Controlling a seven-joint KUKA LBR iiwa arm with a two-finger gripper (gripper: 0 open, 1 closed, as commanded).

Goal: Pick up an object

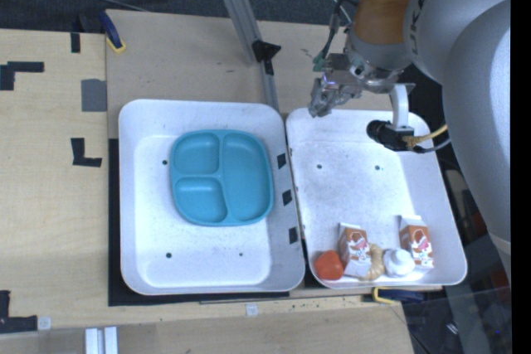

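Observation:
My gripper (320, 105) hangs over the far left corner of the right bin (348, 178), with nothing visible under it. Along that bin's near edge lie a red ball (329, 265), a small milk carton (355, 249), a tan piece (377, 263), a white round cap (400, 263) and a second carton (416, 243). They sit well away from the gripper, toward the front. A blue divided plate (221, 177) rests in the left bin (149, 253).
A grey metal pole (236, 0) slants down to the far edge between the bins. A black fitting with a yellow cable (397, 135) sits at the right bin's far right side. The arm's bulky links (473, 54) fill the upper right.

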